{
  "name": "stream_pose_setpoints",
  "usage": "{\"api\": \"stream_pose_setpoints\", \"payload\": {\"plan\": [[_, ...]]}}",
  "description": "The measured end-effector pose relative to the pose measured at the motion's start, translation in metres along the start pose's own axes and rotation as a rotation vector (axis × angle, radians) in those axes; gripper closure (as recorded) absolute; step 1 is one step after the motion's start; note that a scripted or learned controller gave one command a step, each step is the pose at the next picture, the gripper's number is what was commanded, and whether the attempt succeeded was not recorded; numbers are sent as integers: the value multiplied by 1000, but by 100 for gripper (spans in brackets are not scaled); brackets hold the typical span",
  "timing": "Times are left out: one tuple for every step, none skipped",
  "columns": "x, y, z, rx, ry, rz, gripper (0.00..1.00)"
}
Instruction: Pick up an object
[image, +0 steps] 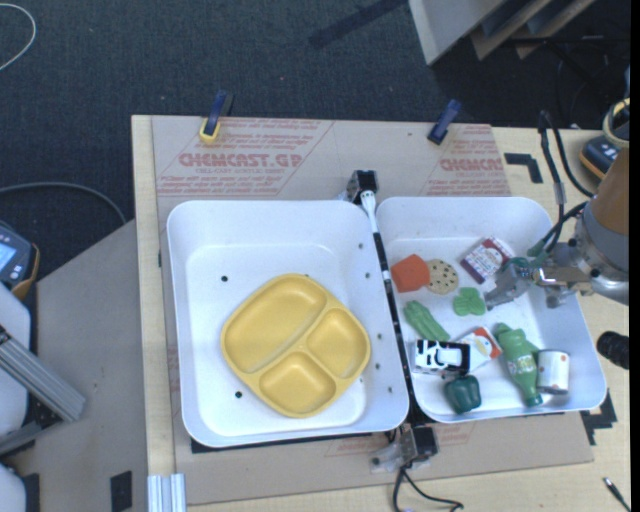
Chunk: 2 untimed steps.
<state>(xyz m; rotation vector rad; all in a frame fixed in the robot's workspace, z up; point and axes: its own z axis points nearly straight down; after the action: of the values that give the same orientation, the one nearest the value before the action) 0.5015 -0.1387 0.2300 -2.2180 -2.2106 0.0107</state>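
Observation:
The right bin (570, 225) holds several small items: an orange-red block (409, 272), a round cookie (443, 277), a maroon and white packet (484, 259), a light green lump (468, 300), a long green pod (428, 322), a black and white piece (441, 355), a dark green pepper (462, 393), a green bottle (520, 362) and a white can (553, 371). My gripper (507, 283) reaches in from the right and hovers low over the bin's middle. It sits just right of the green lump and below the packet.
The left bin (200, 240) holds a yellow divided plate (295, 343). A black clip (362, 185) sits where the two bins meet at the back. Blue clamps (444, 122) hold the cardboard sheet. Cables run along the right side.

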Motion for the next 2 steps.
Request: {"api": "stream_pose_setpoints", "payload": {"plan": [[0,3,-6,-13,-2,-3,0],[2,-7,51,-5,1,-3,0]]}}
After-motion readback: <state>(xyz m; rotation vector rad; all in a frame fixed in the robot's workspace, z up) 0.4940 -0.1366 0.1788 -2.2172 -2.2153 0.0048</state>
